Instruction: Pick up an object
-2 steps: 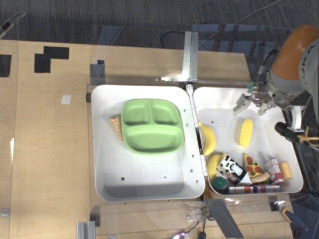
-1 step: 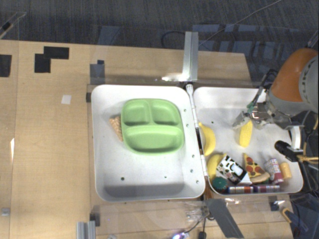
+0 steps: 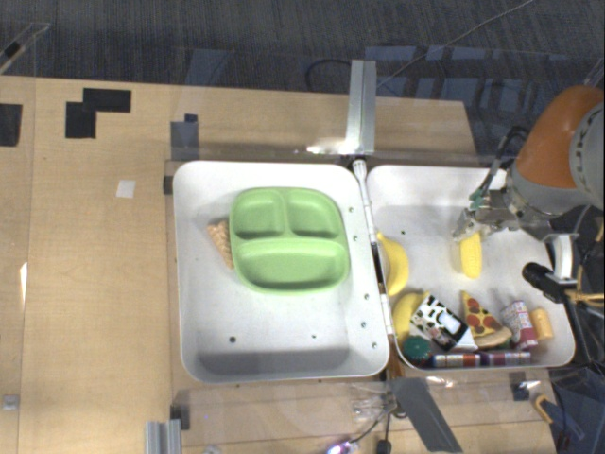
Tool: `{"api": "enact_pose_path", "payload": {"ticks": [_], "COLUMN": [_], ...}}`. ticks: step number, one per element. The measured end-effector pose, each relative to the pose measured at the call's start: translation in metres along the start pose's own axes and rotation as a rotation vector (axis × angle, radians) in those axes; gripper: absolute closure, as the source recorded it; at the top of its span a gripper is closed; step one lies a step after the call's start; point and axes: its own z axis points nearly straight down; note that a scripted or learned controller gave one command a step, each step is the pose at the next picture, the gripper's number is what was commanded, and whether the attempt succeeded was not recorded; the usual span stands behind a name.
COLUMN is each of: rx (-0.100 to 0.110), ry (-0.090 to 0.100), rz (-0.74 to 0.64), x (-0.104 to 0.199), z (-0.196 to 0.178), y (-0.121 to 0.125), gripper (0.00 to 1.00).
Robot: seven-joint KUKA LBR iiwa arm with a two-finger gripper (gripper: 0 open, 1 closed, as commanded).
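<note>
My gripper (image 3: 478,221) hangs over the upper middle of the right bin (image 3: 425,189), under the grey wrist with its orange band. Just below its tip lies a small yellow piece (image 3: 470,256); it touches or nearly touches the tip, and I cannot see whether it is gripped. A yellow banana (image 3: 396,265) lies along the bin's left wall. At the bin's front sit a black-and-white item (image 3: 438,322), a toy pizza slice (image 3: 483,318), a small pink-labelled can (image 3: 517,320) and a long marker (image 3: 477,357).
The left bin (image 3: 274,343) holds a green divided plate (image 3: 286,237) with a tan waffle-like piece (image 3: 219,242) tucked under its left edge. A metal post (image 3: 362,107) stands behind the divider between the bins. Cables hang off the arm on the right.
</note>
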Motion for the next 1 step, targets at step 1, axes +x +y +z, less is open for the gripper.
{"api": "enact_pose_path", "payload": {"ticks": [1], "rx": [0.013], "ry": [-0.004], "rz": [0.118], "x": [0.0336], "z": [-0.0885], "y": [0.0456], "gripper": [1.0]}}
